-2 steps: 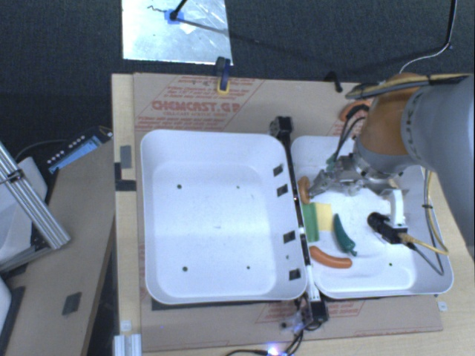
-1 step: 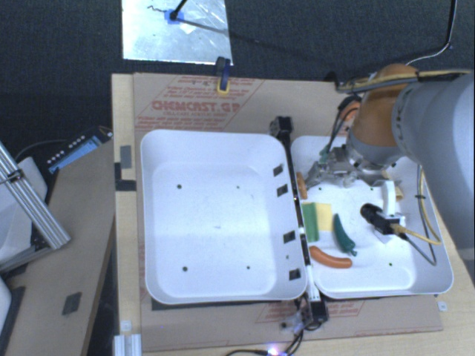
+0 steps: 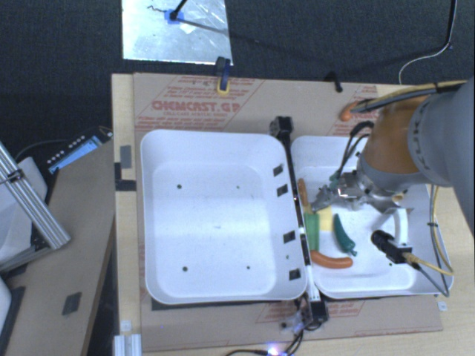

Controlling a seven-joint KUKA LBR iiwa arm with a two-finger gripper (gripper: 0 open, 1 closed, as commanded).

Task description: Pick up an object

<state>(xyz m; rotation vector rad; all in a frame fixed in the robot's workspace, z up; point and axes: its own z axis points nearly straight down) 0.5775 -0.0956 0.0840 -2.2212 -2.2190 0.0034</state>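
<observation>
Cardboard-topped bench (image 3: 194, 102). The gripper (image 3: 325, 199) hangs in the right bin (image 3: 371, 288), near a green stick (image 3: 312, 231), a teal piece (image 3: 344, 236) and an orange sausage (image 3: 331, 259). Can't tell if it's open or closed.

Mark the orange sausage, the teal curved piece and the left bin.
orange sausage (image 3: 332, 260): camera view, middle of its length.
teal curved piece (image 3: 344, 235): camera view, middle of its body.
left bin (image 3: 215, 221): camera view, bare floor.

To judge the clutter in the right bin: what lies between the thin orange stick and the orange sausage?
In the camera view, a green-and-yellow bar lies between the thin orange stick and the orange sausage.
</observation>
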